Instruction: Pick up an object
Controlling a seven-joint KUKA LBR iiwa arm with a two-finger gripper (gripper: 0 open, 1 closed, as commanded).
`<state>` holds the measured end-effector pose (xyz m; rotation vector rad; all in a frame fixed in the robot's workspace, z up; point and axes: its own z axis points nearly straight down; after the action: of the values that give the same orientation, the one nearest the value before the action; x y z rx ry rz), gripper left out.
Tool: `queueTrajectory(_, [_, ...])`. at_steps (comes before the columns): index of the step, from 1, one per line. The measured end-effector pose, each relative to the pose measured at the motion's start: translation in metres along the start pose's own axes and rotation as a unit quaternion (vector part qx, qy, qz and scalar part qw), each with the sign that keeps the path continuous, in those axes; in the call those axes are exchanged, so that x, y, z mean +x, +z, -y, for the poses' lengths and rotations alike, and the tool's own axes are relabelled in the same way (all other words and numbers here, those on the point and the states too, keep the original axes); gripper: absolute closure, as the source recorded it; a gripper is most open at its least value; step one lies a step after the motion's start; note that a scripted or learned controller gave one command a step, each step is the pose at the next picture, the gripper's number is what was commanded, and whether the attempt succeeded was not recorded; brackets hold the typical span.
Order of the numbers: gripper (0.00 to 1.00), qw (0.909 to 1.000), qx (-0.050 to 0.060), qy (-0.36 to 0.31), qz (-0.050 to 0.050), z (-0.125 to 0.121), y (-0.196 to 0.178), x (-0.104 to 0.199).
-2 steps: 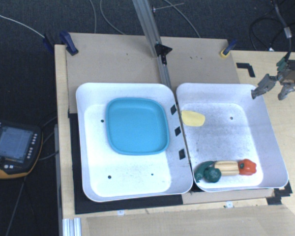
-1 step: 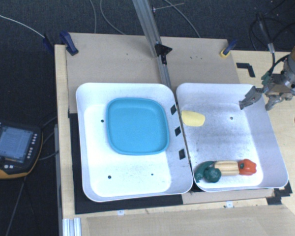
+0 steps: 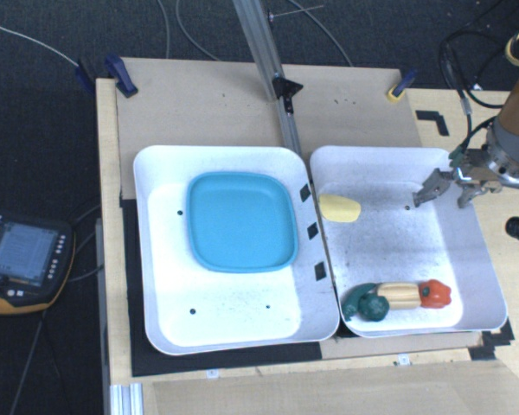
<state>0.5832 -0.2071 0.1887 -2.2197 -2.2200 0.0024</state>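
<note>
I see the hand (image 3: 447,190) at the right rim of the right bin (image 3: 467,258), above its upper right corner. Its two dark fingers splay apart: one points down-left into the bin, the other sits nearer the rim. Nothing lies between them, so I log the hand as open and carrying nothing. The grey wrist enters from the right edge.

Right bin: shallow white plastic with rounded corners, its floor dulled by grey scuffing. A small yellow object (image 3: 339,207), smooth and oval like a soft lump, lies against the left wall in the upper part, well apart from the hand. Along the near wall three items sit in a row, touching or nearly so: a dark green rounded lump (image 3: 365,304), a tan cylinder (image 3: 399,296) with a wood-like finish, and a glossy red-orange rounded piece (image 3: 435,294). I cannot tell whether the cylinder and the red piece are joined.

Left bin (image 3: 156,258): same white plastic, holding a light blue square plate (image 3: 242,221) with rounded corners and a raised rim, smooth and matte, lying flat toward the upper part. A few dark specks dot the bin floor.

The bins touch along their inner walls, on a pale wooden surface (image 3: 208,102) with blue clamps (image 3: 121,76) at the far corners. A silver metal rail (image 3: 264,46) slants down from the top. A handheld pendant (image 3: 22,262) rests on the dark carpet at left.
</note>
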Motion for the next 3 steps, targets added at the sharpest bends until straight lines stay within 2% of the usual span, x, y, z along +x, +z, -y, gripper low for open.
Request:
queueTrajectory(1, [0.00, 1.0000, 0.000, 0.000, 0.000, -0.004, 0.058, 0.007])
queueTrajectory(2, [1.00, 1.0000, -0.002, 0.000, 0.000, -0.005, 0.045, 0.007])
queueTrajectory(3, [1.00, 1.0000, -0.004, 0.000, 0.001, -0.011, -0.016, 0.003])
